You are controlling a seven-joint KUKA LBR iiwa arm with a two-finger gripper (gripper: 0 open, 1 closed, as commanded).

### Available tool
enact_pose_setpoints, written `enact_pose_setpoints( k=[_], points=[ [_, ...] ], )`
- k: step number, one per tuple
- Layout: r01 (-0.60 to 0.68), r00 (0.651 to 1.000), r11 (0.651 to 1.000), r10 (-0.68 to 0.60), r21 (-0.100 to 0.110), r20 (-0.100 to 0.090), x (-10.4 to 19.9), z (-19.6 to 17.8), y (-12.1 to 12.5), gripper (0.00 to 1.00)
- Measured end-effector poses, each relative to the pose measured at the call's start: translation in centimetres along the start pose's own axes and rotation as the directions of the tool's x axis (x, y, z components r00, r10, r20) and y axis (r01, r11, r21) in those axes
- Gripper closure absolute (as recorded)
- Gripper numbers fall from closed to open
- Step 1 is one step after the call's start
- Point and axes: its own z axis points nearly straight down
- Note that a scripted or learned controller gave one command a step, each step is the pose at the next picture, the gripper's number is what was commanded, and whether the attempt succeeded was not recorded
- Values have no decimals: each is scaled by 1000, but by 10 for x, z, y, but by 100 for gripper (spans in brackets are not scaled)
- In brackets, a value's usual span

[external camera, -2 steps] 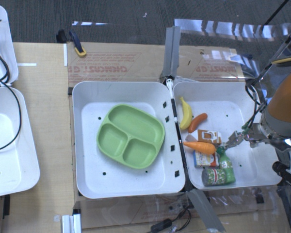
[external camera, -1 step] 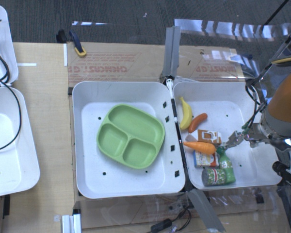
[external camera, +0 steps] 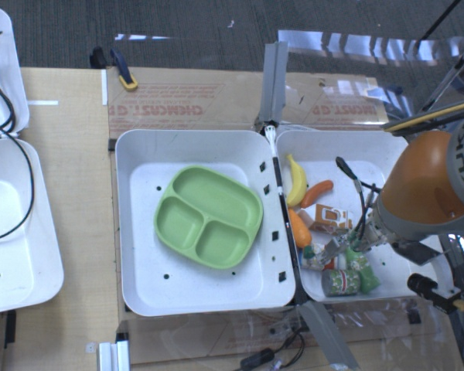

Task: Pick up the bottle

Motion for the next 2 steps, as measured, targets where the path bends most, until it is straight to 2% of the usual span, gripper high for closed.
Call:
enact_pose_setpoints(
  k=[1, 2],
  points=[
    [-3, 1000, 1000, 3, 0, -3, 0, -9, 1, 100],
    [-90, 996, 996, 90, -4, -2, -25, -1, -8, 100]
  ],
)
